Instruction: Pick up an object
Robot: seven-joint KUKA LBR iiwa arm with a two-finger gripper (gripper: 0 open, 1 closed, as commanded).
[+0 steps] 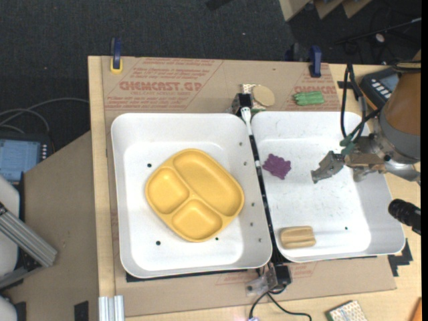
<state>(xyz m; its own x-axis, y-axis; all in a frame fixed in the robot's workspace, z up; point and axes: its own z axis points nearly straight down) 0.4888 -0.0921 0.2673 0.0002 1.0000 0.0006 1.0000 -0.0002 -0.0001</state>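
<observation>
The grey arm enters from three o'clock, its orange band showing at about two o'clock above the wrist. The wrist reaches toward nine o'clock, and the claw point(324, 169) points toward eight o'clock, tilted downward, with nothing visibly held.

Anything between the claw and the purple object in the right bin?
Nothing: in the camera view, only bare white floor of the right bin separates the claw from the purple object.

A robotics lab: clamped board point(200, 79), white bins point(127, 179), loose cables point(40, 112).
</observation>
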